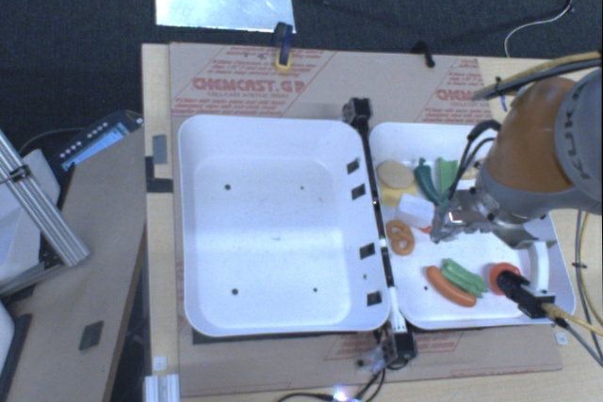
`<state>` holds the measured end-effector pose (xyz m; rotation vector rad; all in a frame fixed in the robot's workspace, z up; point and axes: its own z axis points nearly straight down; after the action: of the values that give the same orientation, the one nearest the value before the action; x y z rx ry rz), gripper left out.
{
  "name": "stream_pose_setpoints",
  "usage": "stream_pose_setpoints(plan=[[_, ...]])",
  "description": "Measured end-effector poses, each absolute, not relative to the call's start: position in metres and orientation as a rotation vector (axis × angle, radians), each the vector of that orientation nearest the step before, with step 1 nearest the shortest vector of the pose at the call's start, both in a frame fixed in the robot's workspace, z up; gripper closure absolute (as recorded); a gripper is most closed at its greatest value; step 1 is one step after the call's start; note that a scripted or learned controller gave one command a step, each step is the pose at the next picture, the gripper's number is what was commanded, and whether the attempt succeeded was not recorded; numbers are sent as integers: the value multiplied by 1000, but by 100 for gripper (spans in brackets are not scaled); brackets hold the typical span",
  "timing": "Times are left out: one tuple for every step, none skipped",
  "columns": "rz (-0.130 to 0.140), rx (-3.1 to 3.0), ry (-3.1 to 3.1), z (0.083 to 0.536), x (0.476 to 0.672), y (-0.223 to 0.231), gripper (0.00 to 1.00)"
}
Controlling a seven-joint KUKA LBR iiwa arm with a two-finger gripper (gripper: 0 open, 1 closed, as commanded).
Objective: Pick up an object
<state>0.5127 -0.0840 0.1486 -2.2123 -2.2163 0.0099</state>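
**Ana:** Camera view first: where is the hand (pixel 439 229)?

**Ben:** Low inside the right bin (pixel 412 135), at the end of the grey arm (pixel 537 146) with its orange band. Its dark tip sits around the middle of that bin, close to the floor.

**Ana:** Open or closed? Anything in it?

**Ben:** I cannot tell. The wrist covers most of it and the tip is a dark blur. Nothing shows between the fingers, so I won't claim a hold.

**Ana:** What lies around it?

**Ben:** Just beyond the hand, toward the bin's far wall, a green piece (pixel 434 178), and past that a pale yellow disc (pixel 396 173). A small white block (pixel 414 205) sits just beside the hand on the side of the divider. An orange ring (pixel 400 238) lies near it, closer to the divider. Nearer the front wall are an orange sausage shape (pixel 450 287) and a green pod (pixel 464 275), touching each other. A red-orange round thing (pixel 500 275) lies under the arm, partly behind a black and white fitting.

**Ana:** And the other bin?

**Ben:** The left bin (pixel 203 202) is well apart from the hand, across the divider, on the same desk (pixel 236 75).
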Motion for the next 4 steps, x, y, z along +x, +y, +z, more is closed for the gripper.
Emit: stream_pose_setpoints(plan=[[3, -2219, -2219, 84, 485, -86, 100], [-4, -2221, -2224, 97, 488, -86, 100], [-13, -2216, -2239, 190, 549, -36, 100], [-2, -2211, -2231, 184, 540, 16, 100]])
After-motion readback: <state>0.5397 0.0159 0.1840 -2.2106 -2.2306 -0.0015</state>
